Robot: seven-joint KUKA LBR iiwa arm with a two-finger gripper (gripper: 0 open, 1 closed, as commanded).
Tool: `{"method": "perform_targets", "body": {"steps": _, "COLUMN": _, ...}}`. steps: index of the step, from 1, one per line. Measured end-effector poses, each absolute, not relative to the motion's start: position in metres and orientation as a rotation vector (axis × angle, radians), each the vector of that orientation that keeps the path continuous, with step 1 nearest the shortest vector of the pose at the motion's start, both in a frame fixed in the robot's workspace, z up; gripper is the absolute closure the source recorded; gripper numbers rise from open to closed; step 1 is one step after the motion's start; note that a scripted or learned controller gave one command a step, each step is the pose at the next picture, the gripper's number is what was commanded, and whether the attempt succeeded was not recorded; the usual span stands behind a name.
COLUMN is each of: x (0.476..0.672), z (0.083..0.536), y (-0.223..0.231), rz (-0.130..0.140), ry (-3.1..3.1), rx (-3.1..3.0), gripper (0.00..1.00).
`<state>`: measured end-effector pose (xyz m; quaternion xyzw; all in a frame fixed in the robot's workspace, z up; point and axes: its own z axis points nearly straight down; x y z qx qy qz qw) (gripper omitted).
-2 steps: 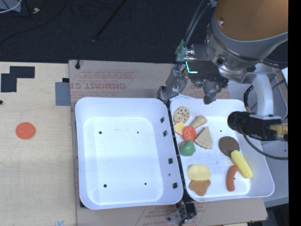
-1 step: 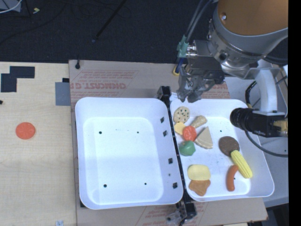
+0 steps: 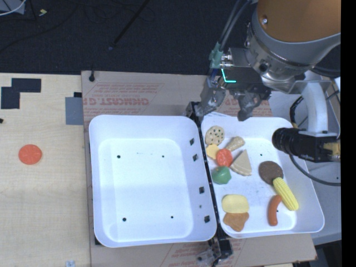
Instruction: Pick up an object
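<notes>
My gripper (image 3: 228, 107) hangs above the far edge of the right bin (image 3: 311, 218), its two fingers spread open with nothing between them. Just below it in that bin lie toy foods: a spotted cookie (image 3: 214, 134), a pale drumstick (image 3: 234, 144), a red tomato (image 3: 224, 157), a green pepper (image 3: 221, 175), a sandwich wedge (image 3: 242, 163), a brown patty (image 3: 270, 171), a corn cob (image 3: 286, 193), a sausage (image 3: 272, 211) and a yellow and tan piece (image 3: 235, 204).
The left bin (image 3: 103, 177) lies beside the right one, sharing a clipped middle wall. A black cylinder (image 3: 297, 142) on the arm's side reaches over the right bin's far right edge. An orange disc (image 3: 30, 154) is on the bench at left.
</notes>
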<state>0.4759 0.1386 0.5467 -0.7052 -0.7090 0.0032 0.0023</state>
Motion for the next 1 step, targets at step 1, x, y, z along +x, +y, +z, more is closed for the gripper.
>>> {"method": "perform_targets", "body": {"steps": 1, "x": 0.4762, "z": 0.5566, "y": 0.1394, "rz": 0.013, "ry": -2.229, "rx": -2.205, "gripper": 1.0}}
